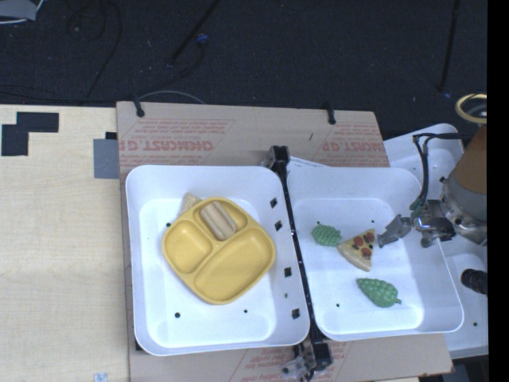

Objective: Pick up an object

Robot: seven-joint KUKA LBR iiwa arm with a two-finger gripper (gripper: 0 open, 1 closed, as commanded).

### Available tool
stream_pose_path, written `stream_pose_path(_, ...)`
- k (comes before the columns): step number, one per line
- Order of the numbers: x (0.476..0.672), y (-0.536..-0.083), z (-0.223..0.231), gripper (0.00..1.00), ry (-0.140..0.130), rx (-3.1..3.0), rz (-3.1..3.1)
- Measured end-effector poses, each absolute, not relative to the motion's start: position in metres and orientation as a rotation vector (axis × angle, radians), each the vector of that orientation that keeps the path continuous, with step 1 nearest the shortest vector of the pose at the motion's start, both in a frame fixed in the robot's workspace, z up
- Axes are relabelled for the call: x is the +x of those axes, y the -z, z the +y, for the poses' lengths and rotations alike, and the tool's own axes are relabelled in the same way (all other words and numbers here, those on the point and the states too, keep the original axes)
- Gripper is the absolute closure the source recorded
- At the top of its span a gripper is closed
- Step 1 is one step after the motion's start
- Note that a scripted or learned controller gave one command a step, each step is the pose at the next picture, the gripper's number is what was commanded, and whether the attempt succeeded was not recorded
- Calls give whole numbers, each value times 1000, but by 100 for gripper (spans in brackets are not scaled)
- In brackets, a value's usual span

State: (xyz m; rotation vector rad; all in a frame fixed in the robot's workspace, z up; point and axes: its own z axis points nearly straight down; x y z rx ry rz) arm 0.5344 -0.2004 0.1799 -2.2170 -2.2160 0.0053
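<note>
Hovering at right-centre, the end effector (398,231) sits beside a pizza slice (358,250).
Finger state: cannot tell; cardboard (238,138) print is mirrored, unreadable.

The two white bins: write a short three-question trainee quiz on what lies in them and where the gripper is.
1. True or false: the yellow divided plate lies in the right bin.
2. How many green toy pieces lie in the right bin?
3. Which object is nearest the gripper? A) the pizza slice B) the tan piece on the plate C) the lower green piece

Key
1. False: it lies in the left bin.
2. Two: the upper green piece and the lower one.
3. A.
</note>
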Motion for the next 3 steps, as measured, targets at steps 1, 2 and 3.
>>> stream_pose_path(1,542,-121,-201,0,-6,-2217,-2215)
stream_pose_path(2,543,-134,-202,100,-3,-2221,-2215)
stream_pose_path(3,544,-178,-208,100,1,-2225,-2221)
